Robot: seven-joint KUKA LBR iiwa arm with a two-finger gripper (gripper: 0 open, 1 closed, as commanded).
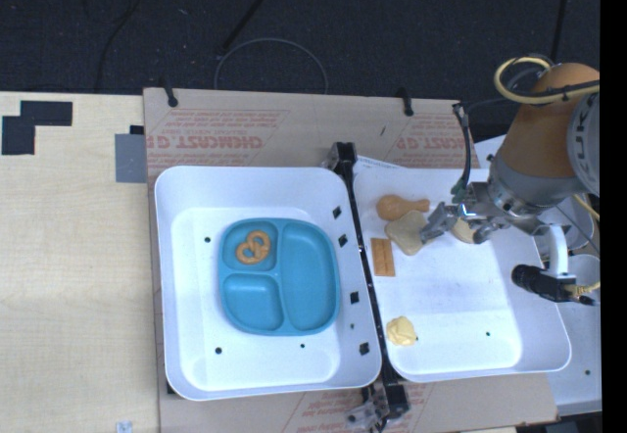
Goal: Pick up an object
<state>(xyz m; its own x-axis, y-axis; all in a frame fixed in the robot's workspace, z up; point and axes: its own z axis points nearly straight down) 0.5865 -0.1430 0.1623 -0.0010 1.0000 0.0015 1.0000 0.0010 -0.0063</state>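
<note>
Four small things are lying in the right bin (529, 348): a tan drumstick-shaped piece (402, 207) toward ten o'clock, a pale beige chunk (407, 237) just below it, a flat orange-brown slab (383, 258) at nine o'clock by the divider, and a yellow lump (401, 330) near seven o'clock. The gripper (438, 221) is hanging right over the beige chunk's three o'clock edge; I cannot tell how its pincer is set, nor whether it is touching.

I am judging that chunk to be the likely target: it is looking like light toy food, probably stiff and a little slick, best pinched across its narrower middle.

In the left bin (186, 362), a pretzel (254, 247) is sitting in the eleven o'clock compartment of a blue divided plate (304, 284).

Red mirrored print on the cardboard (294, 132) behind is reading roughly "CHEMCAST."
</note>
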